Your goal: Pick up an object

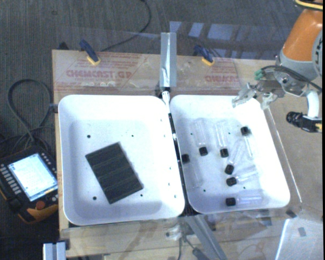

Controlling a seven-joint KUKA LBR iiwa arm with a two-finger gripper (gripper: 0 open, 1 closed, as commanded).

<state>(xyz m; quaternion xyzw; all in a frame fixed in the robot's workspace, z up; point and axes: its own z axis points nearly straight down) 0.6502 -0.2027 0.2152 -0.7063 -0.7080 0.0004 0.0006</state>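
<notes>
Gripper point(253, 97) over right bin's point(276, 145) far-right corner, fingers spread, nothing between; clear vials point(223, 134) scattered below; black grooved slab point(114, 172) in left bin point(70, 145).

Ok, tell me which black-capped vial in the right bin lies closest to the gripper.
The vial whose black cap sits highest in the right bin, near its far right corner, just below the gripper. The other caps lie further down or left.

We see dark grey carpet point(54, 15) around the bench point(114, 72), a black cable point(143, 7) trailing beyond its far edge.
</notes>
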